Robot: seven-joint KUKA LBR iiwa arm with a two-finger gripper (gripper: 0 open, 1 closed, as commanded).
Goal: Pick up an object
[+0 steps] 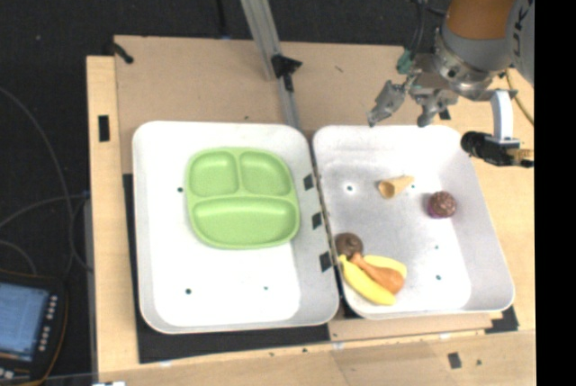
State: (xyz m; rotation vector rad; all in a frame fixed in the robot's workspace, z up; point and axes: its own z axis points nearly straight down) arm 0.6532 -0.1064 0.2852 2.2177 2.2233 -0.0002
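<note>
End effector [407,109] above toy-filled right bin [477,281]

Bins [225,308]: smooth white plastic, slight sheen. Green plate [241,198]: matt plastic. Desk [198,83]: dull tan board, looks like wood/fibreboard. Pole [254,2]: brushed metal. Banana [364,285]: glossy plastic.

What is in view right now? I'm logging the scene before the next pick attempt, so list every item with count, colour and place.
bins: 2, white, side by side on the bench
divided plate: 1, green, left bin
cone-shaped piece: 1, tan, right bin, upper middle
round object: 1, dark purple, right bin, right side
round brown object: 1, right bin, near left wall
banana: 1, yellow, right bin, front left
orange piece: 1, lying on the banana
gripper: 1, grey, open, above right bin's far edge
</note>
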